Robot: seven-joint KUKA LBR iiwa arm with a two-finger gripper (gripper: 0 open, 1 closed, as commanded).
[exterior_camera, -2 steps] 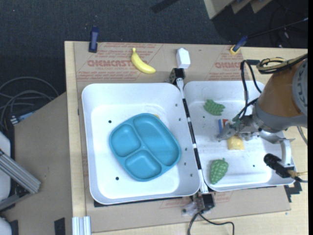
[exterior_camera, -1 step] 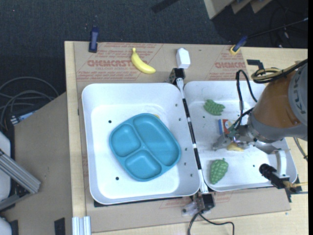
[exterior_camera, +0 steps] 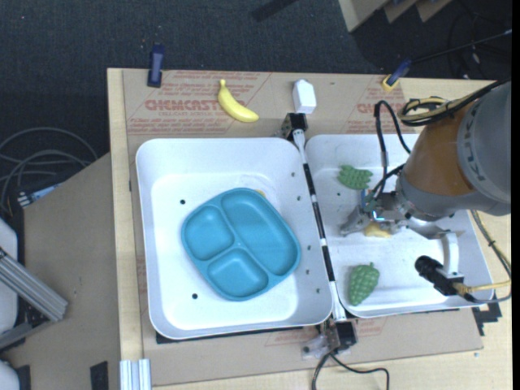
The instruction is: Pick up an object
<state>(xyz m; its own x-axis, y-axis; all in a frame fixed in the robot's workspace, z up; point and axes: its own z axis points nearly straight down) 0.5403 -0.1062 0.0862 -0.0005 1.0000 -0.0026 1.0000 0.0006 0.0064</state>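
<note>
In the right bin [exterior_camera: 406,299] lie a green leafy piece [exterior_camera: 355,176] near the far left, a green grape-like bunch [exterior_camera: 363,281] near the front left, and a small yellow thing [exterior_camera: 376,231] in the middle. My gripper [exterior_camera: 363,218] is down in the middle of this bin, its grey fingers pointing left, right over the yellow thing. The arm's orange band [exterior_camera: 435,165] rises behind it. How the fingers stand is too small and blurred to make out.
The left bin [exterior_camera: 158,218] holds a blue three-compartment plate [exterior_camera: 238,242]. A yellow banana [exterior_camera: 235,104] and a white block [exterior_camera: 304,96] lie on the board behind the bins. Black cables [exterior_camera: 398,124] hang over the right bin's far side.
</note>
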